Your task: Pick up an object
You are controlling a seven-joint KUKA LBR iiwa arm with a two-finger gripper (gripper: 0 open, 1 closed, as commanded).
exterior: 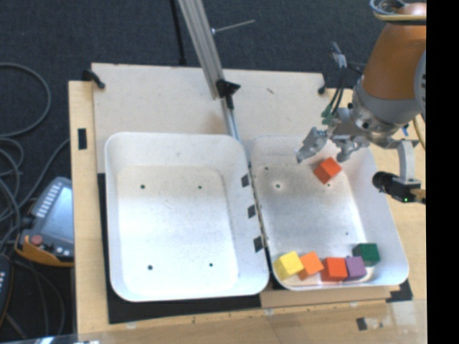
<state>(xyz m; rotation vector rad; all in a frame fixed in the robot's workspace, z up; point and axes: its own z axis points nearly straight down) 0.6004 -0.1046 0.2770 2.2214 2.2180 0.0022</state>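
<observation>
One matte orange cube [327, 170] is sitting just below the spread metal fingers [313, 145] of the gripper [330, 147], apparently unclamped.

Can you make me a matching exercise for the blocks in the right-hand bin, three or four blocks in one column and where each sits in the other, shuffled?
Blocks:
1. yellow block
2. green block
3. purple block
4. lone orange block

Places:
A. just below the gripper, near the bin's far end
B. left end of the row along the near wall
C. between the red-orange block and the green one
D. right end of the group, slightly farther back

Pairs: 1-B, 2-D, 3-C, 4-A
</observation>
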